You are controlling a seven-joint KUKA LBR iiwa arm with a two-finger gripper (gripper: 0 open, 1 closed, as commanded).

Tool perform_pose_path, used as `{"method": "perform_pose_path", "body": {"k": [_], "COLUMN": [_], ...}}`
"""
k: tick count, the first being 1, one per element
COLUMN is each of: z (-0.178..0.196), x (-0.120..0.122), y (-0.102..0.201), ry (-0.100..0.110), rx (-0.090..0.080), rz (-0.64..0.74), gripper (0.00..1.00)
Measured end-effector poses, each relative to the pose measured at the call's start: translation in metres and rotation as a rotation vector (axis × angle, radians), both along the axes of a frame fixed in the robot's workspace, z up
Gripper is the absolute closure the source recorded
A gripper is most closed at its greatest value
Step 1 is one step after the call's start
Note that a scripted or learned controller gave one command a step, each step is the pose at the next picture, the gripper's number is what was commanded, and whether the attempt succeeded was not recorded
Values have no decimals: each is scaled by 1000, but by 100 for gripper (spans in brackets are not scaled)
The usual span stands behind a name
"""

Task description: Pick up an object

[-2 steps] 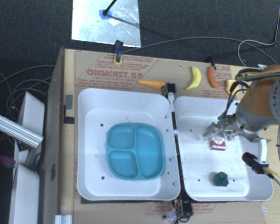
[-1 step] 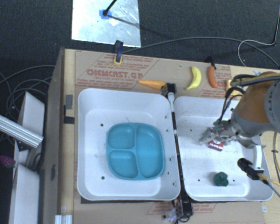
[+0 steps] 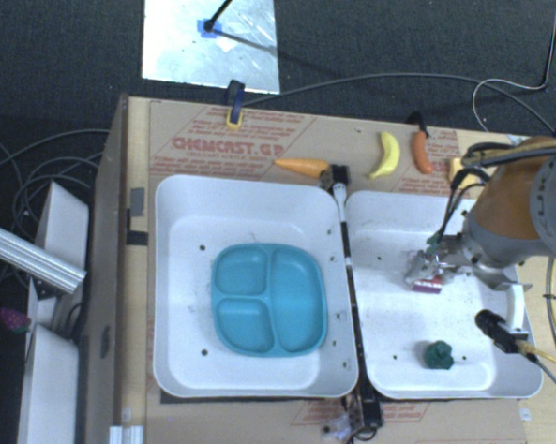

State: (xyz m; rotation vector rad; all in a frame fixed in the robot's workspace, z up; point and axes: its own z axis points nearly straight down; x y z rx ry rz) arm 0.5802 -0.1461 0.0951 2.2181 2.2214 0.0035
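Note:
My gripper (image 3: 426,270) is down in the right bin (image 3: 390,233), near its middle, coming in from the right. A small pink and red object (image 3: 428,286) lies right under its metal fingertips, touching or nearly touching them. Whether it sits between the fingers is hidden. A dark green lumpy object (image 3: 438,355) rests on the right bin floor near the front, well apart from the gripper. In the left bin (image 3: 189,216) lies a blue divided plate (image 3: 269,297).
Beyond the bins, on the cardboard, lie an orange carrot (image 3: 300,166), a yellow banana (image 3: 387,155) and an orange-red sausage-shaped toy (image 3: 421,152). A black divider (image 3: 344,244) runs between the two bins. Cables trail at the right.

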Motion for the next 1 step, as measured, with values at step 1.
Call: {"method": "perform_pose_path", "body": {"k": [1], "z": [90], "x": [5], "y": [77], "ry": [-1], "rx": [1], "rz": [3], "gripper": [100]}}
